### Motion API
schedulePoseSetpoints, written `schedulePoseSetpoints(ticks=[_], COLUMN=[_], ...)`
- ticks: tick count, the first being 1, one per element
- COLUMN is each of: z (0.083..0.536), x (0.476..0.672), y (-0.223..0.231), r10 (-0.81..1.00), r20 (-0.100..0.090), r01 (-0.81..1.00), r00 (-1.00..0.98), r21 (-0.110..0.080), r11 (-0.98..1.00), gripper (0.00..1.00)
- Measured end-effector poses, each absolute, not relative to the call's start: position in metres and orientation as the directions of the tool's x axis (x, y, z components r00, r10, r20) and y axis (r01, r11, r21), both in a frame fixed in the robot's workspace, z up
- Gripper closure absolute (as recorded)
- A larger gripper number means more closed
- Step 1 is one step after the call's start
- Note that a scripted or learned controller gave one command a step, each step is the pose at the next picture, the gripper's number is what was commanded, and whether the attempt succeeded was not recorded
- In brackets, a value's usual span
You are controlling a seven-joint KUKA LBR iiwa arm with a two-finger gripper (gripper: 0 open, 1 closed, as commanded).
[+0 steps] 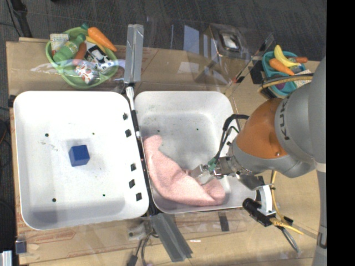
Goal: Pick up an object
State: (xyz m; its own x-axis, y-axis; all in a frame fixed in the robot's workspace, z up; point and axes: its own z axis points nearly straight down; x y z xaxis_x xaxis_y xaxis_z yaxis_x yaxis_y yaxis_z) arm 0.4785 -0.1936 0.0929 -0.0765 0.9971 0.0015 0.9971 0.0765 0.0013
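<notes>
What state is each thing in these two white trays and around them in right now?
Blue cube: sitting alone in the left bin, untouched.
Pink cloth: lying crumpled along the right bin's lower edge.
Gripper: down at the cloth's right part.
Green bowl: full of toys, on the bench.

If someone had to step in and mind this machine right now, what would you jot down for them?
Gripper: low in the right bin, at the right end of the pink cloth; finger state unclear from above.
Blue cube: alone in the left bin, untouched.
Done: the arm has reached the cloth.
Left: nothing visibly lifted; a grasp and lift remain.
</notes>
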Motion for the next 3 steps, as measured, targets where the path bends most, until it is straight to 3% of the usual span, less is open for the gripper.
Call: schedulePoseSetpoints(ticks=[1,2,3], z=[0.103,0.103,0.092], x=[0.479,0.479,0.483], y=[-0.193,-0.193,-0.145], r10=[0.997,0.997,0.991], r20=[0.003,0.002,0.001], r01=[0.997,0.997,0.991], r00=[-0.081,-0.081,-0.134], r21=[0.001,0.000,-0.001], r11=[0.081,0.081,0.134], gripper=[1.00,0.00,0.00])
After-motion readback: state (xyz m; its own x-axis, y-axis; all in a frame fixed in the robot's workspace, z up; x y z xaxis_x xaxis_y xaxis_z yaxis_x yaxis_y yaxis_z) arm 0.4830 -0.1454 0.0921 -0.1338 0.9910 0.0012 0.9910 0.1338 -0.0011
